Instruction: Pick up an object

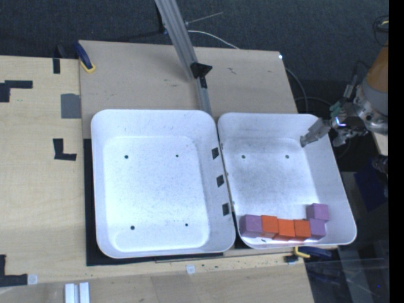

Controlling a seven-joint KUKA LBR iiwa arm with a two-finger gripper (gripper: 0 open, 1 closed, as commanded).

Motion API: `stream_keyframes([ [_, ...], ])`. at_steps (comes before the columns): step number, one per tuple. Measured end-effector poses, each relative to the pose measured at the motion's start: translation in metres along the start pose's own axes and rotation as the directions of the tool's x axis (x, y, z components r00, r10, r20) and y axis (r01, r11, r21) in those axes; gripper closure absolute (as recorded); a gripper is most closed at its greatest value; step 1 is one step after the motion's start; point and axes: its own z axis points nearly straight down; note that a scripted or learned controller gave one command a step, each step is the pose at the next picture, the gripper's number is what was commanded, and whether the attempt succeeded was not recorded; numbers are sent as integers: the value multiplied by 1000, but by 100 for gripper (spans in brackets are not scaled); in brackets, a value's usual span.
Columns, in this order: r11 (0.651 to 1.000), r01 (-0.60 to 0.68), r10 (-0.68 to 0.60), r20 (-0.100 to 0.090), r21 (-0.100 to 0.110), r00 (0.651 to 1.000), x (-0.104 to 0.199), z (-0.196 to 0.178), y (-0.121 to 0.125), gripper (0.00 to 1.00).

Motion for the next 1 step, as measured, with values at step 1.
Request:
stream_keyframes([
  [1, 1000, 3, -3, -1, 2, 1000, 1, 98, 70, 0],
])
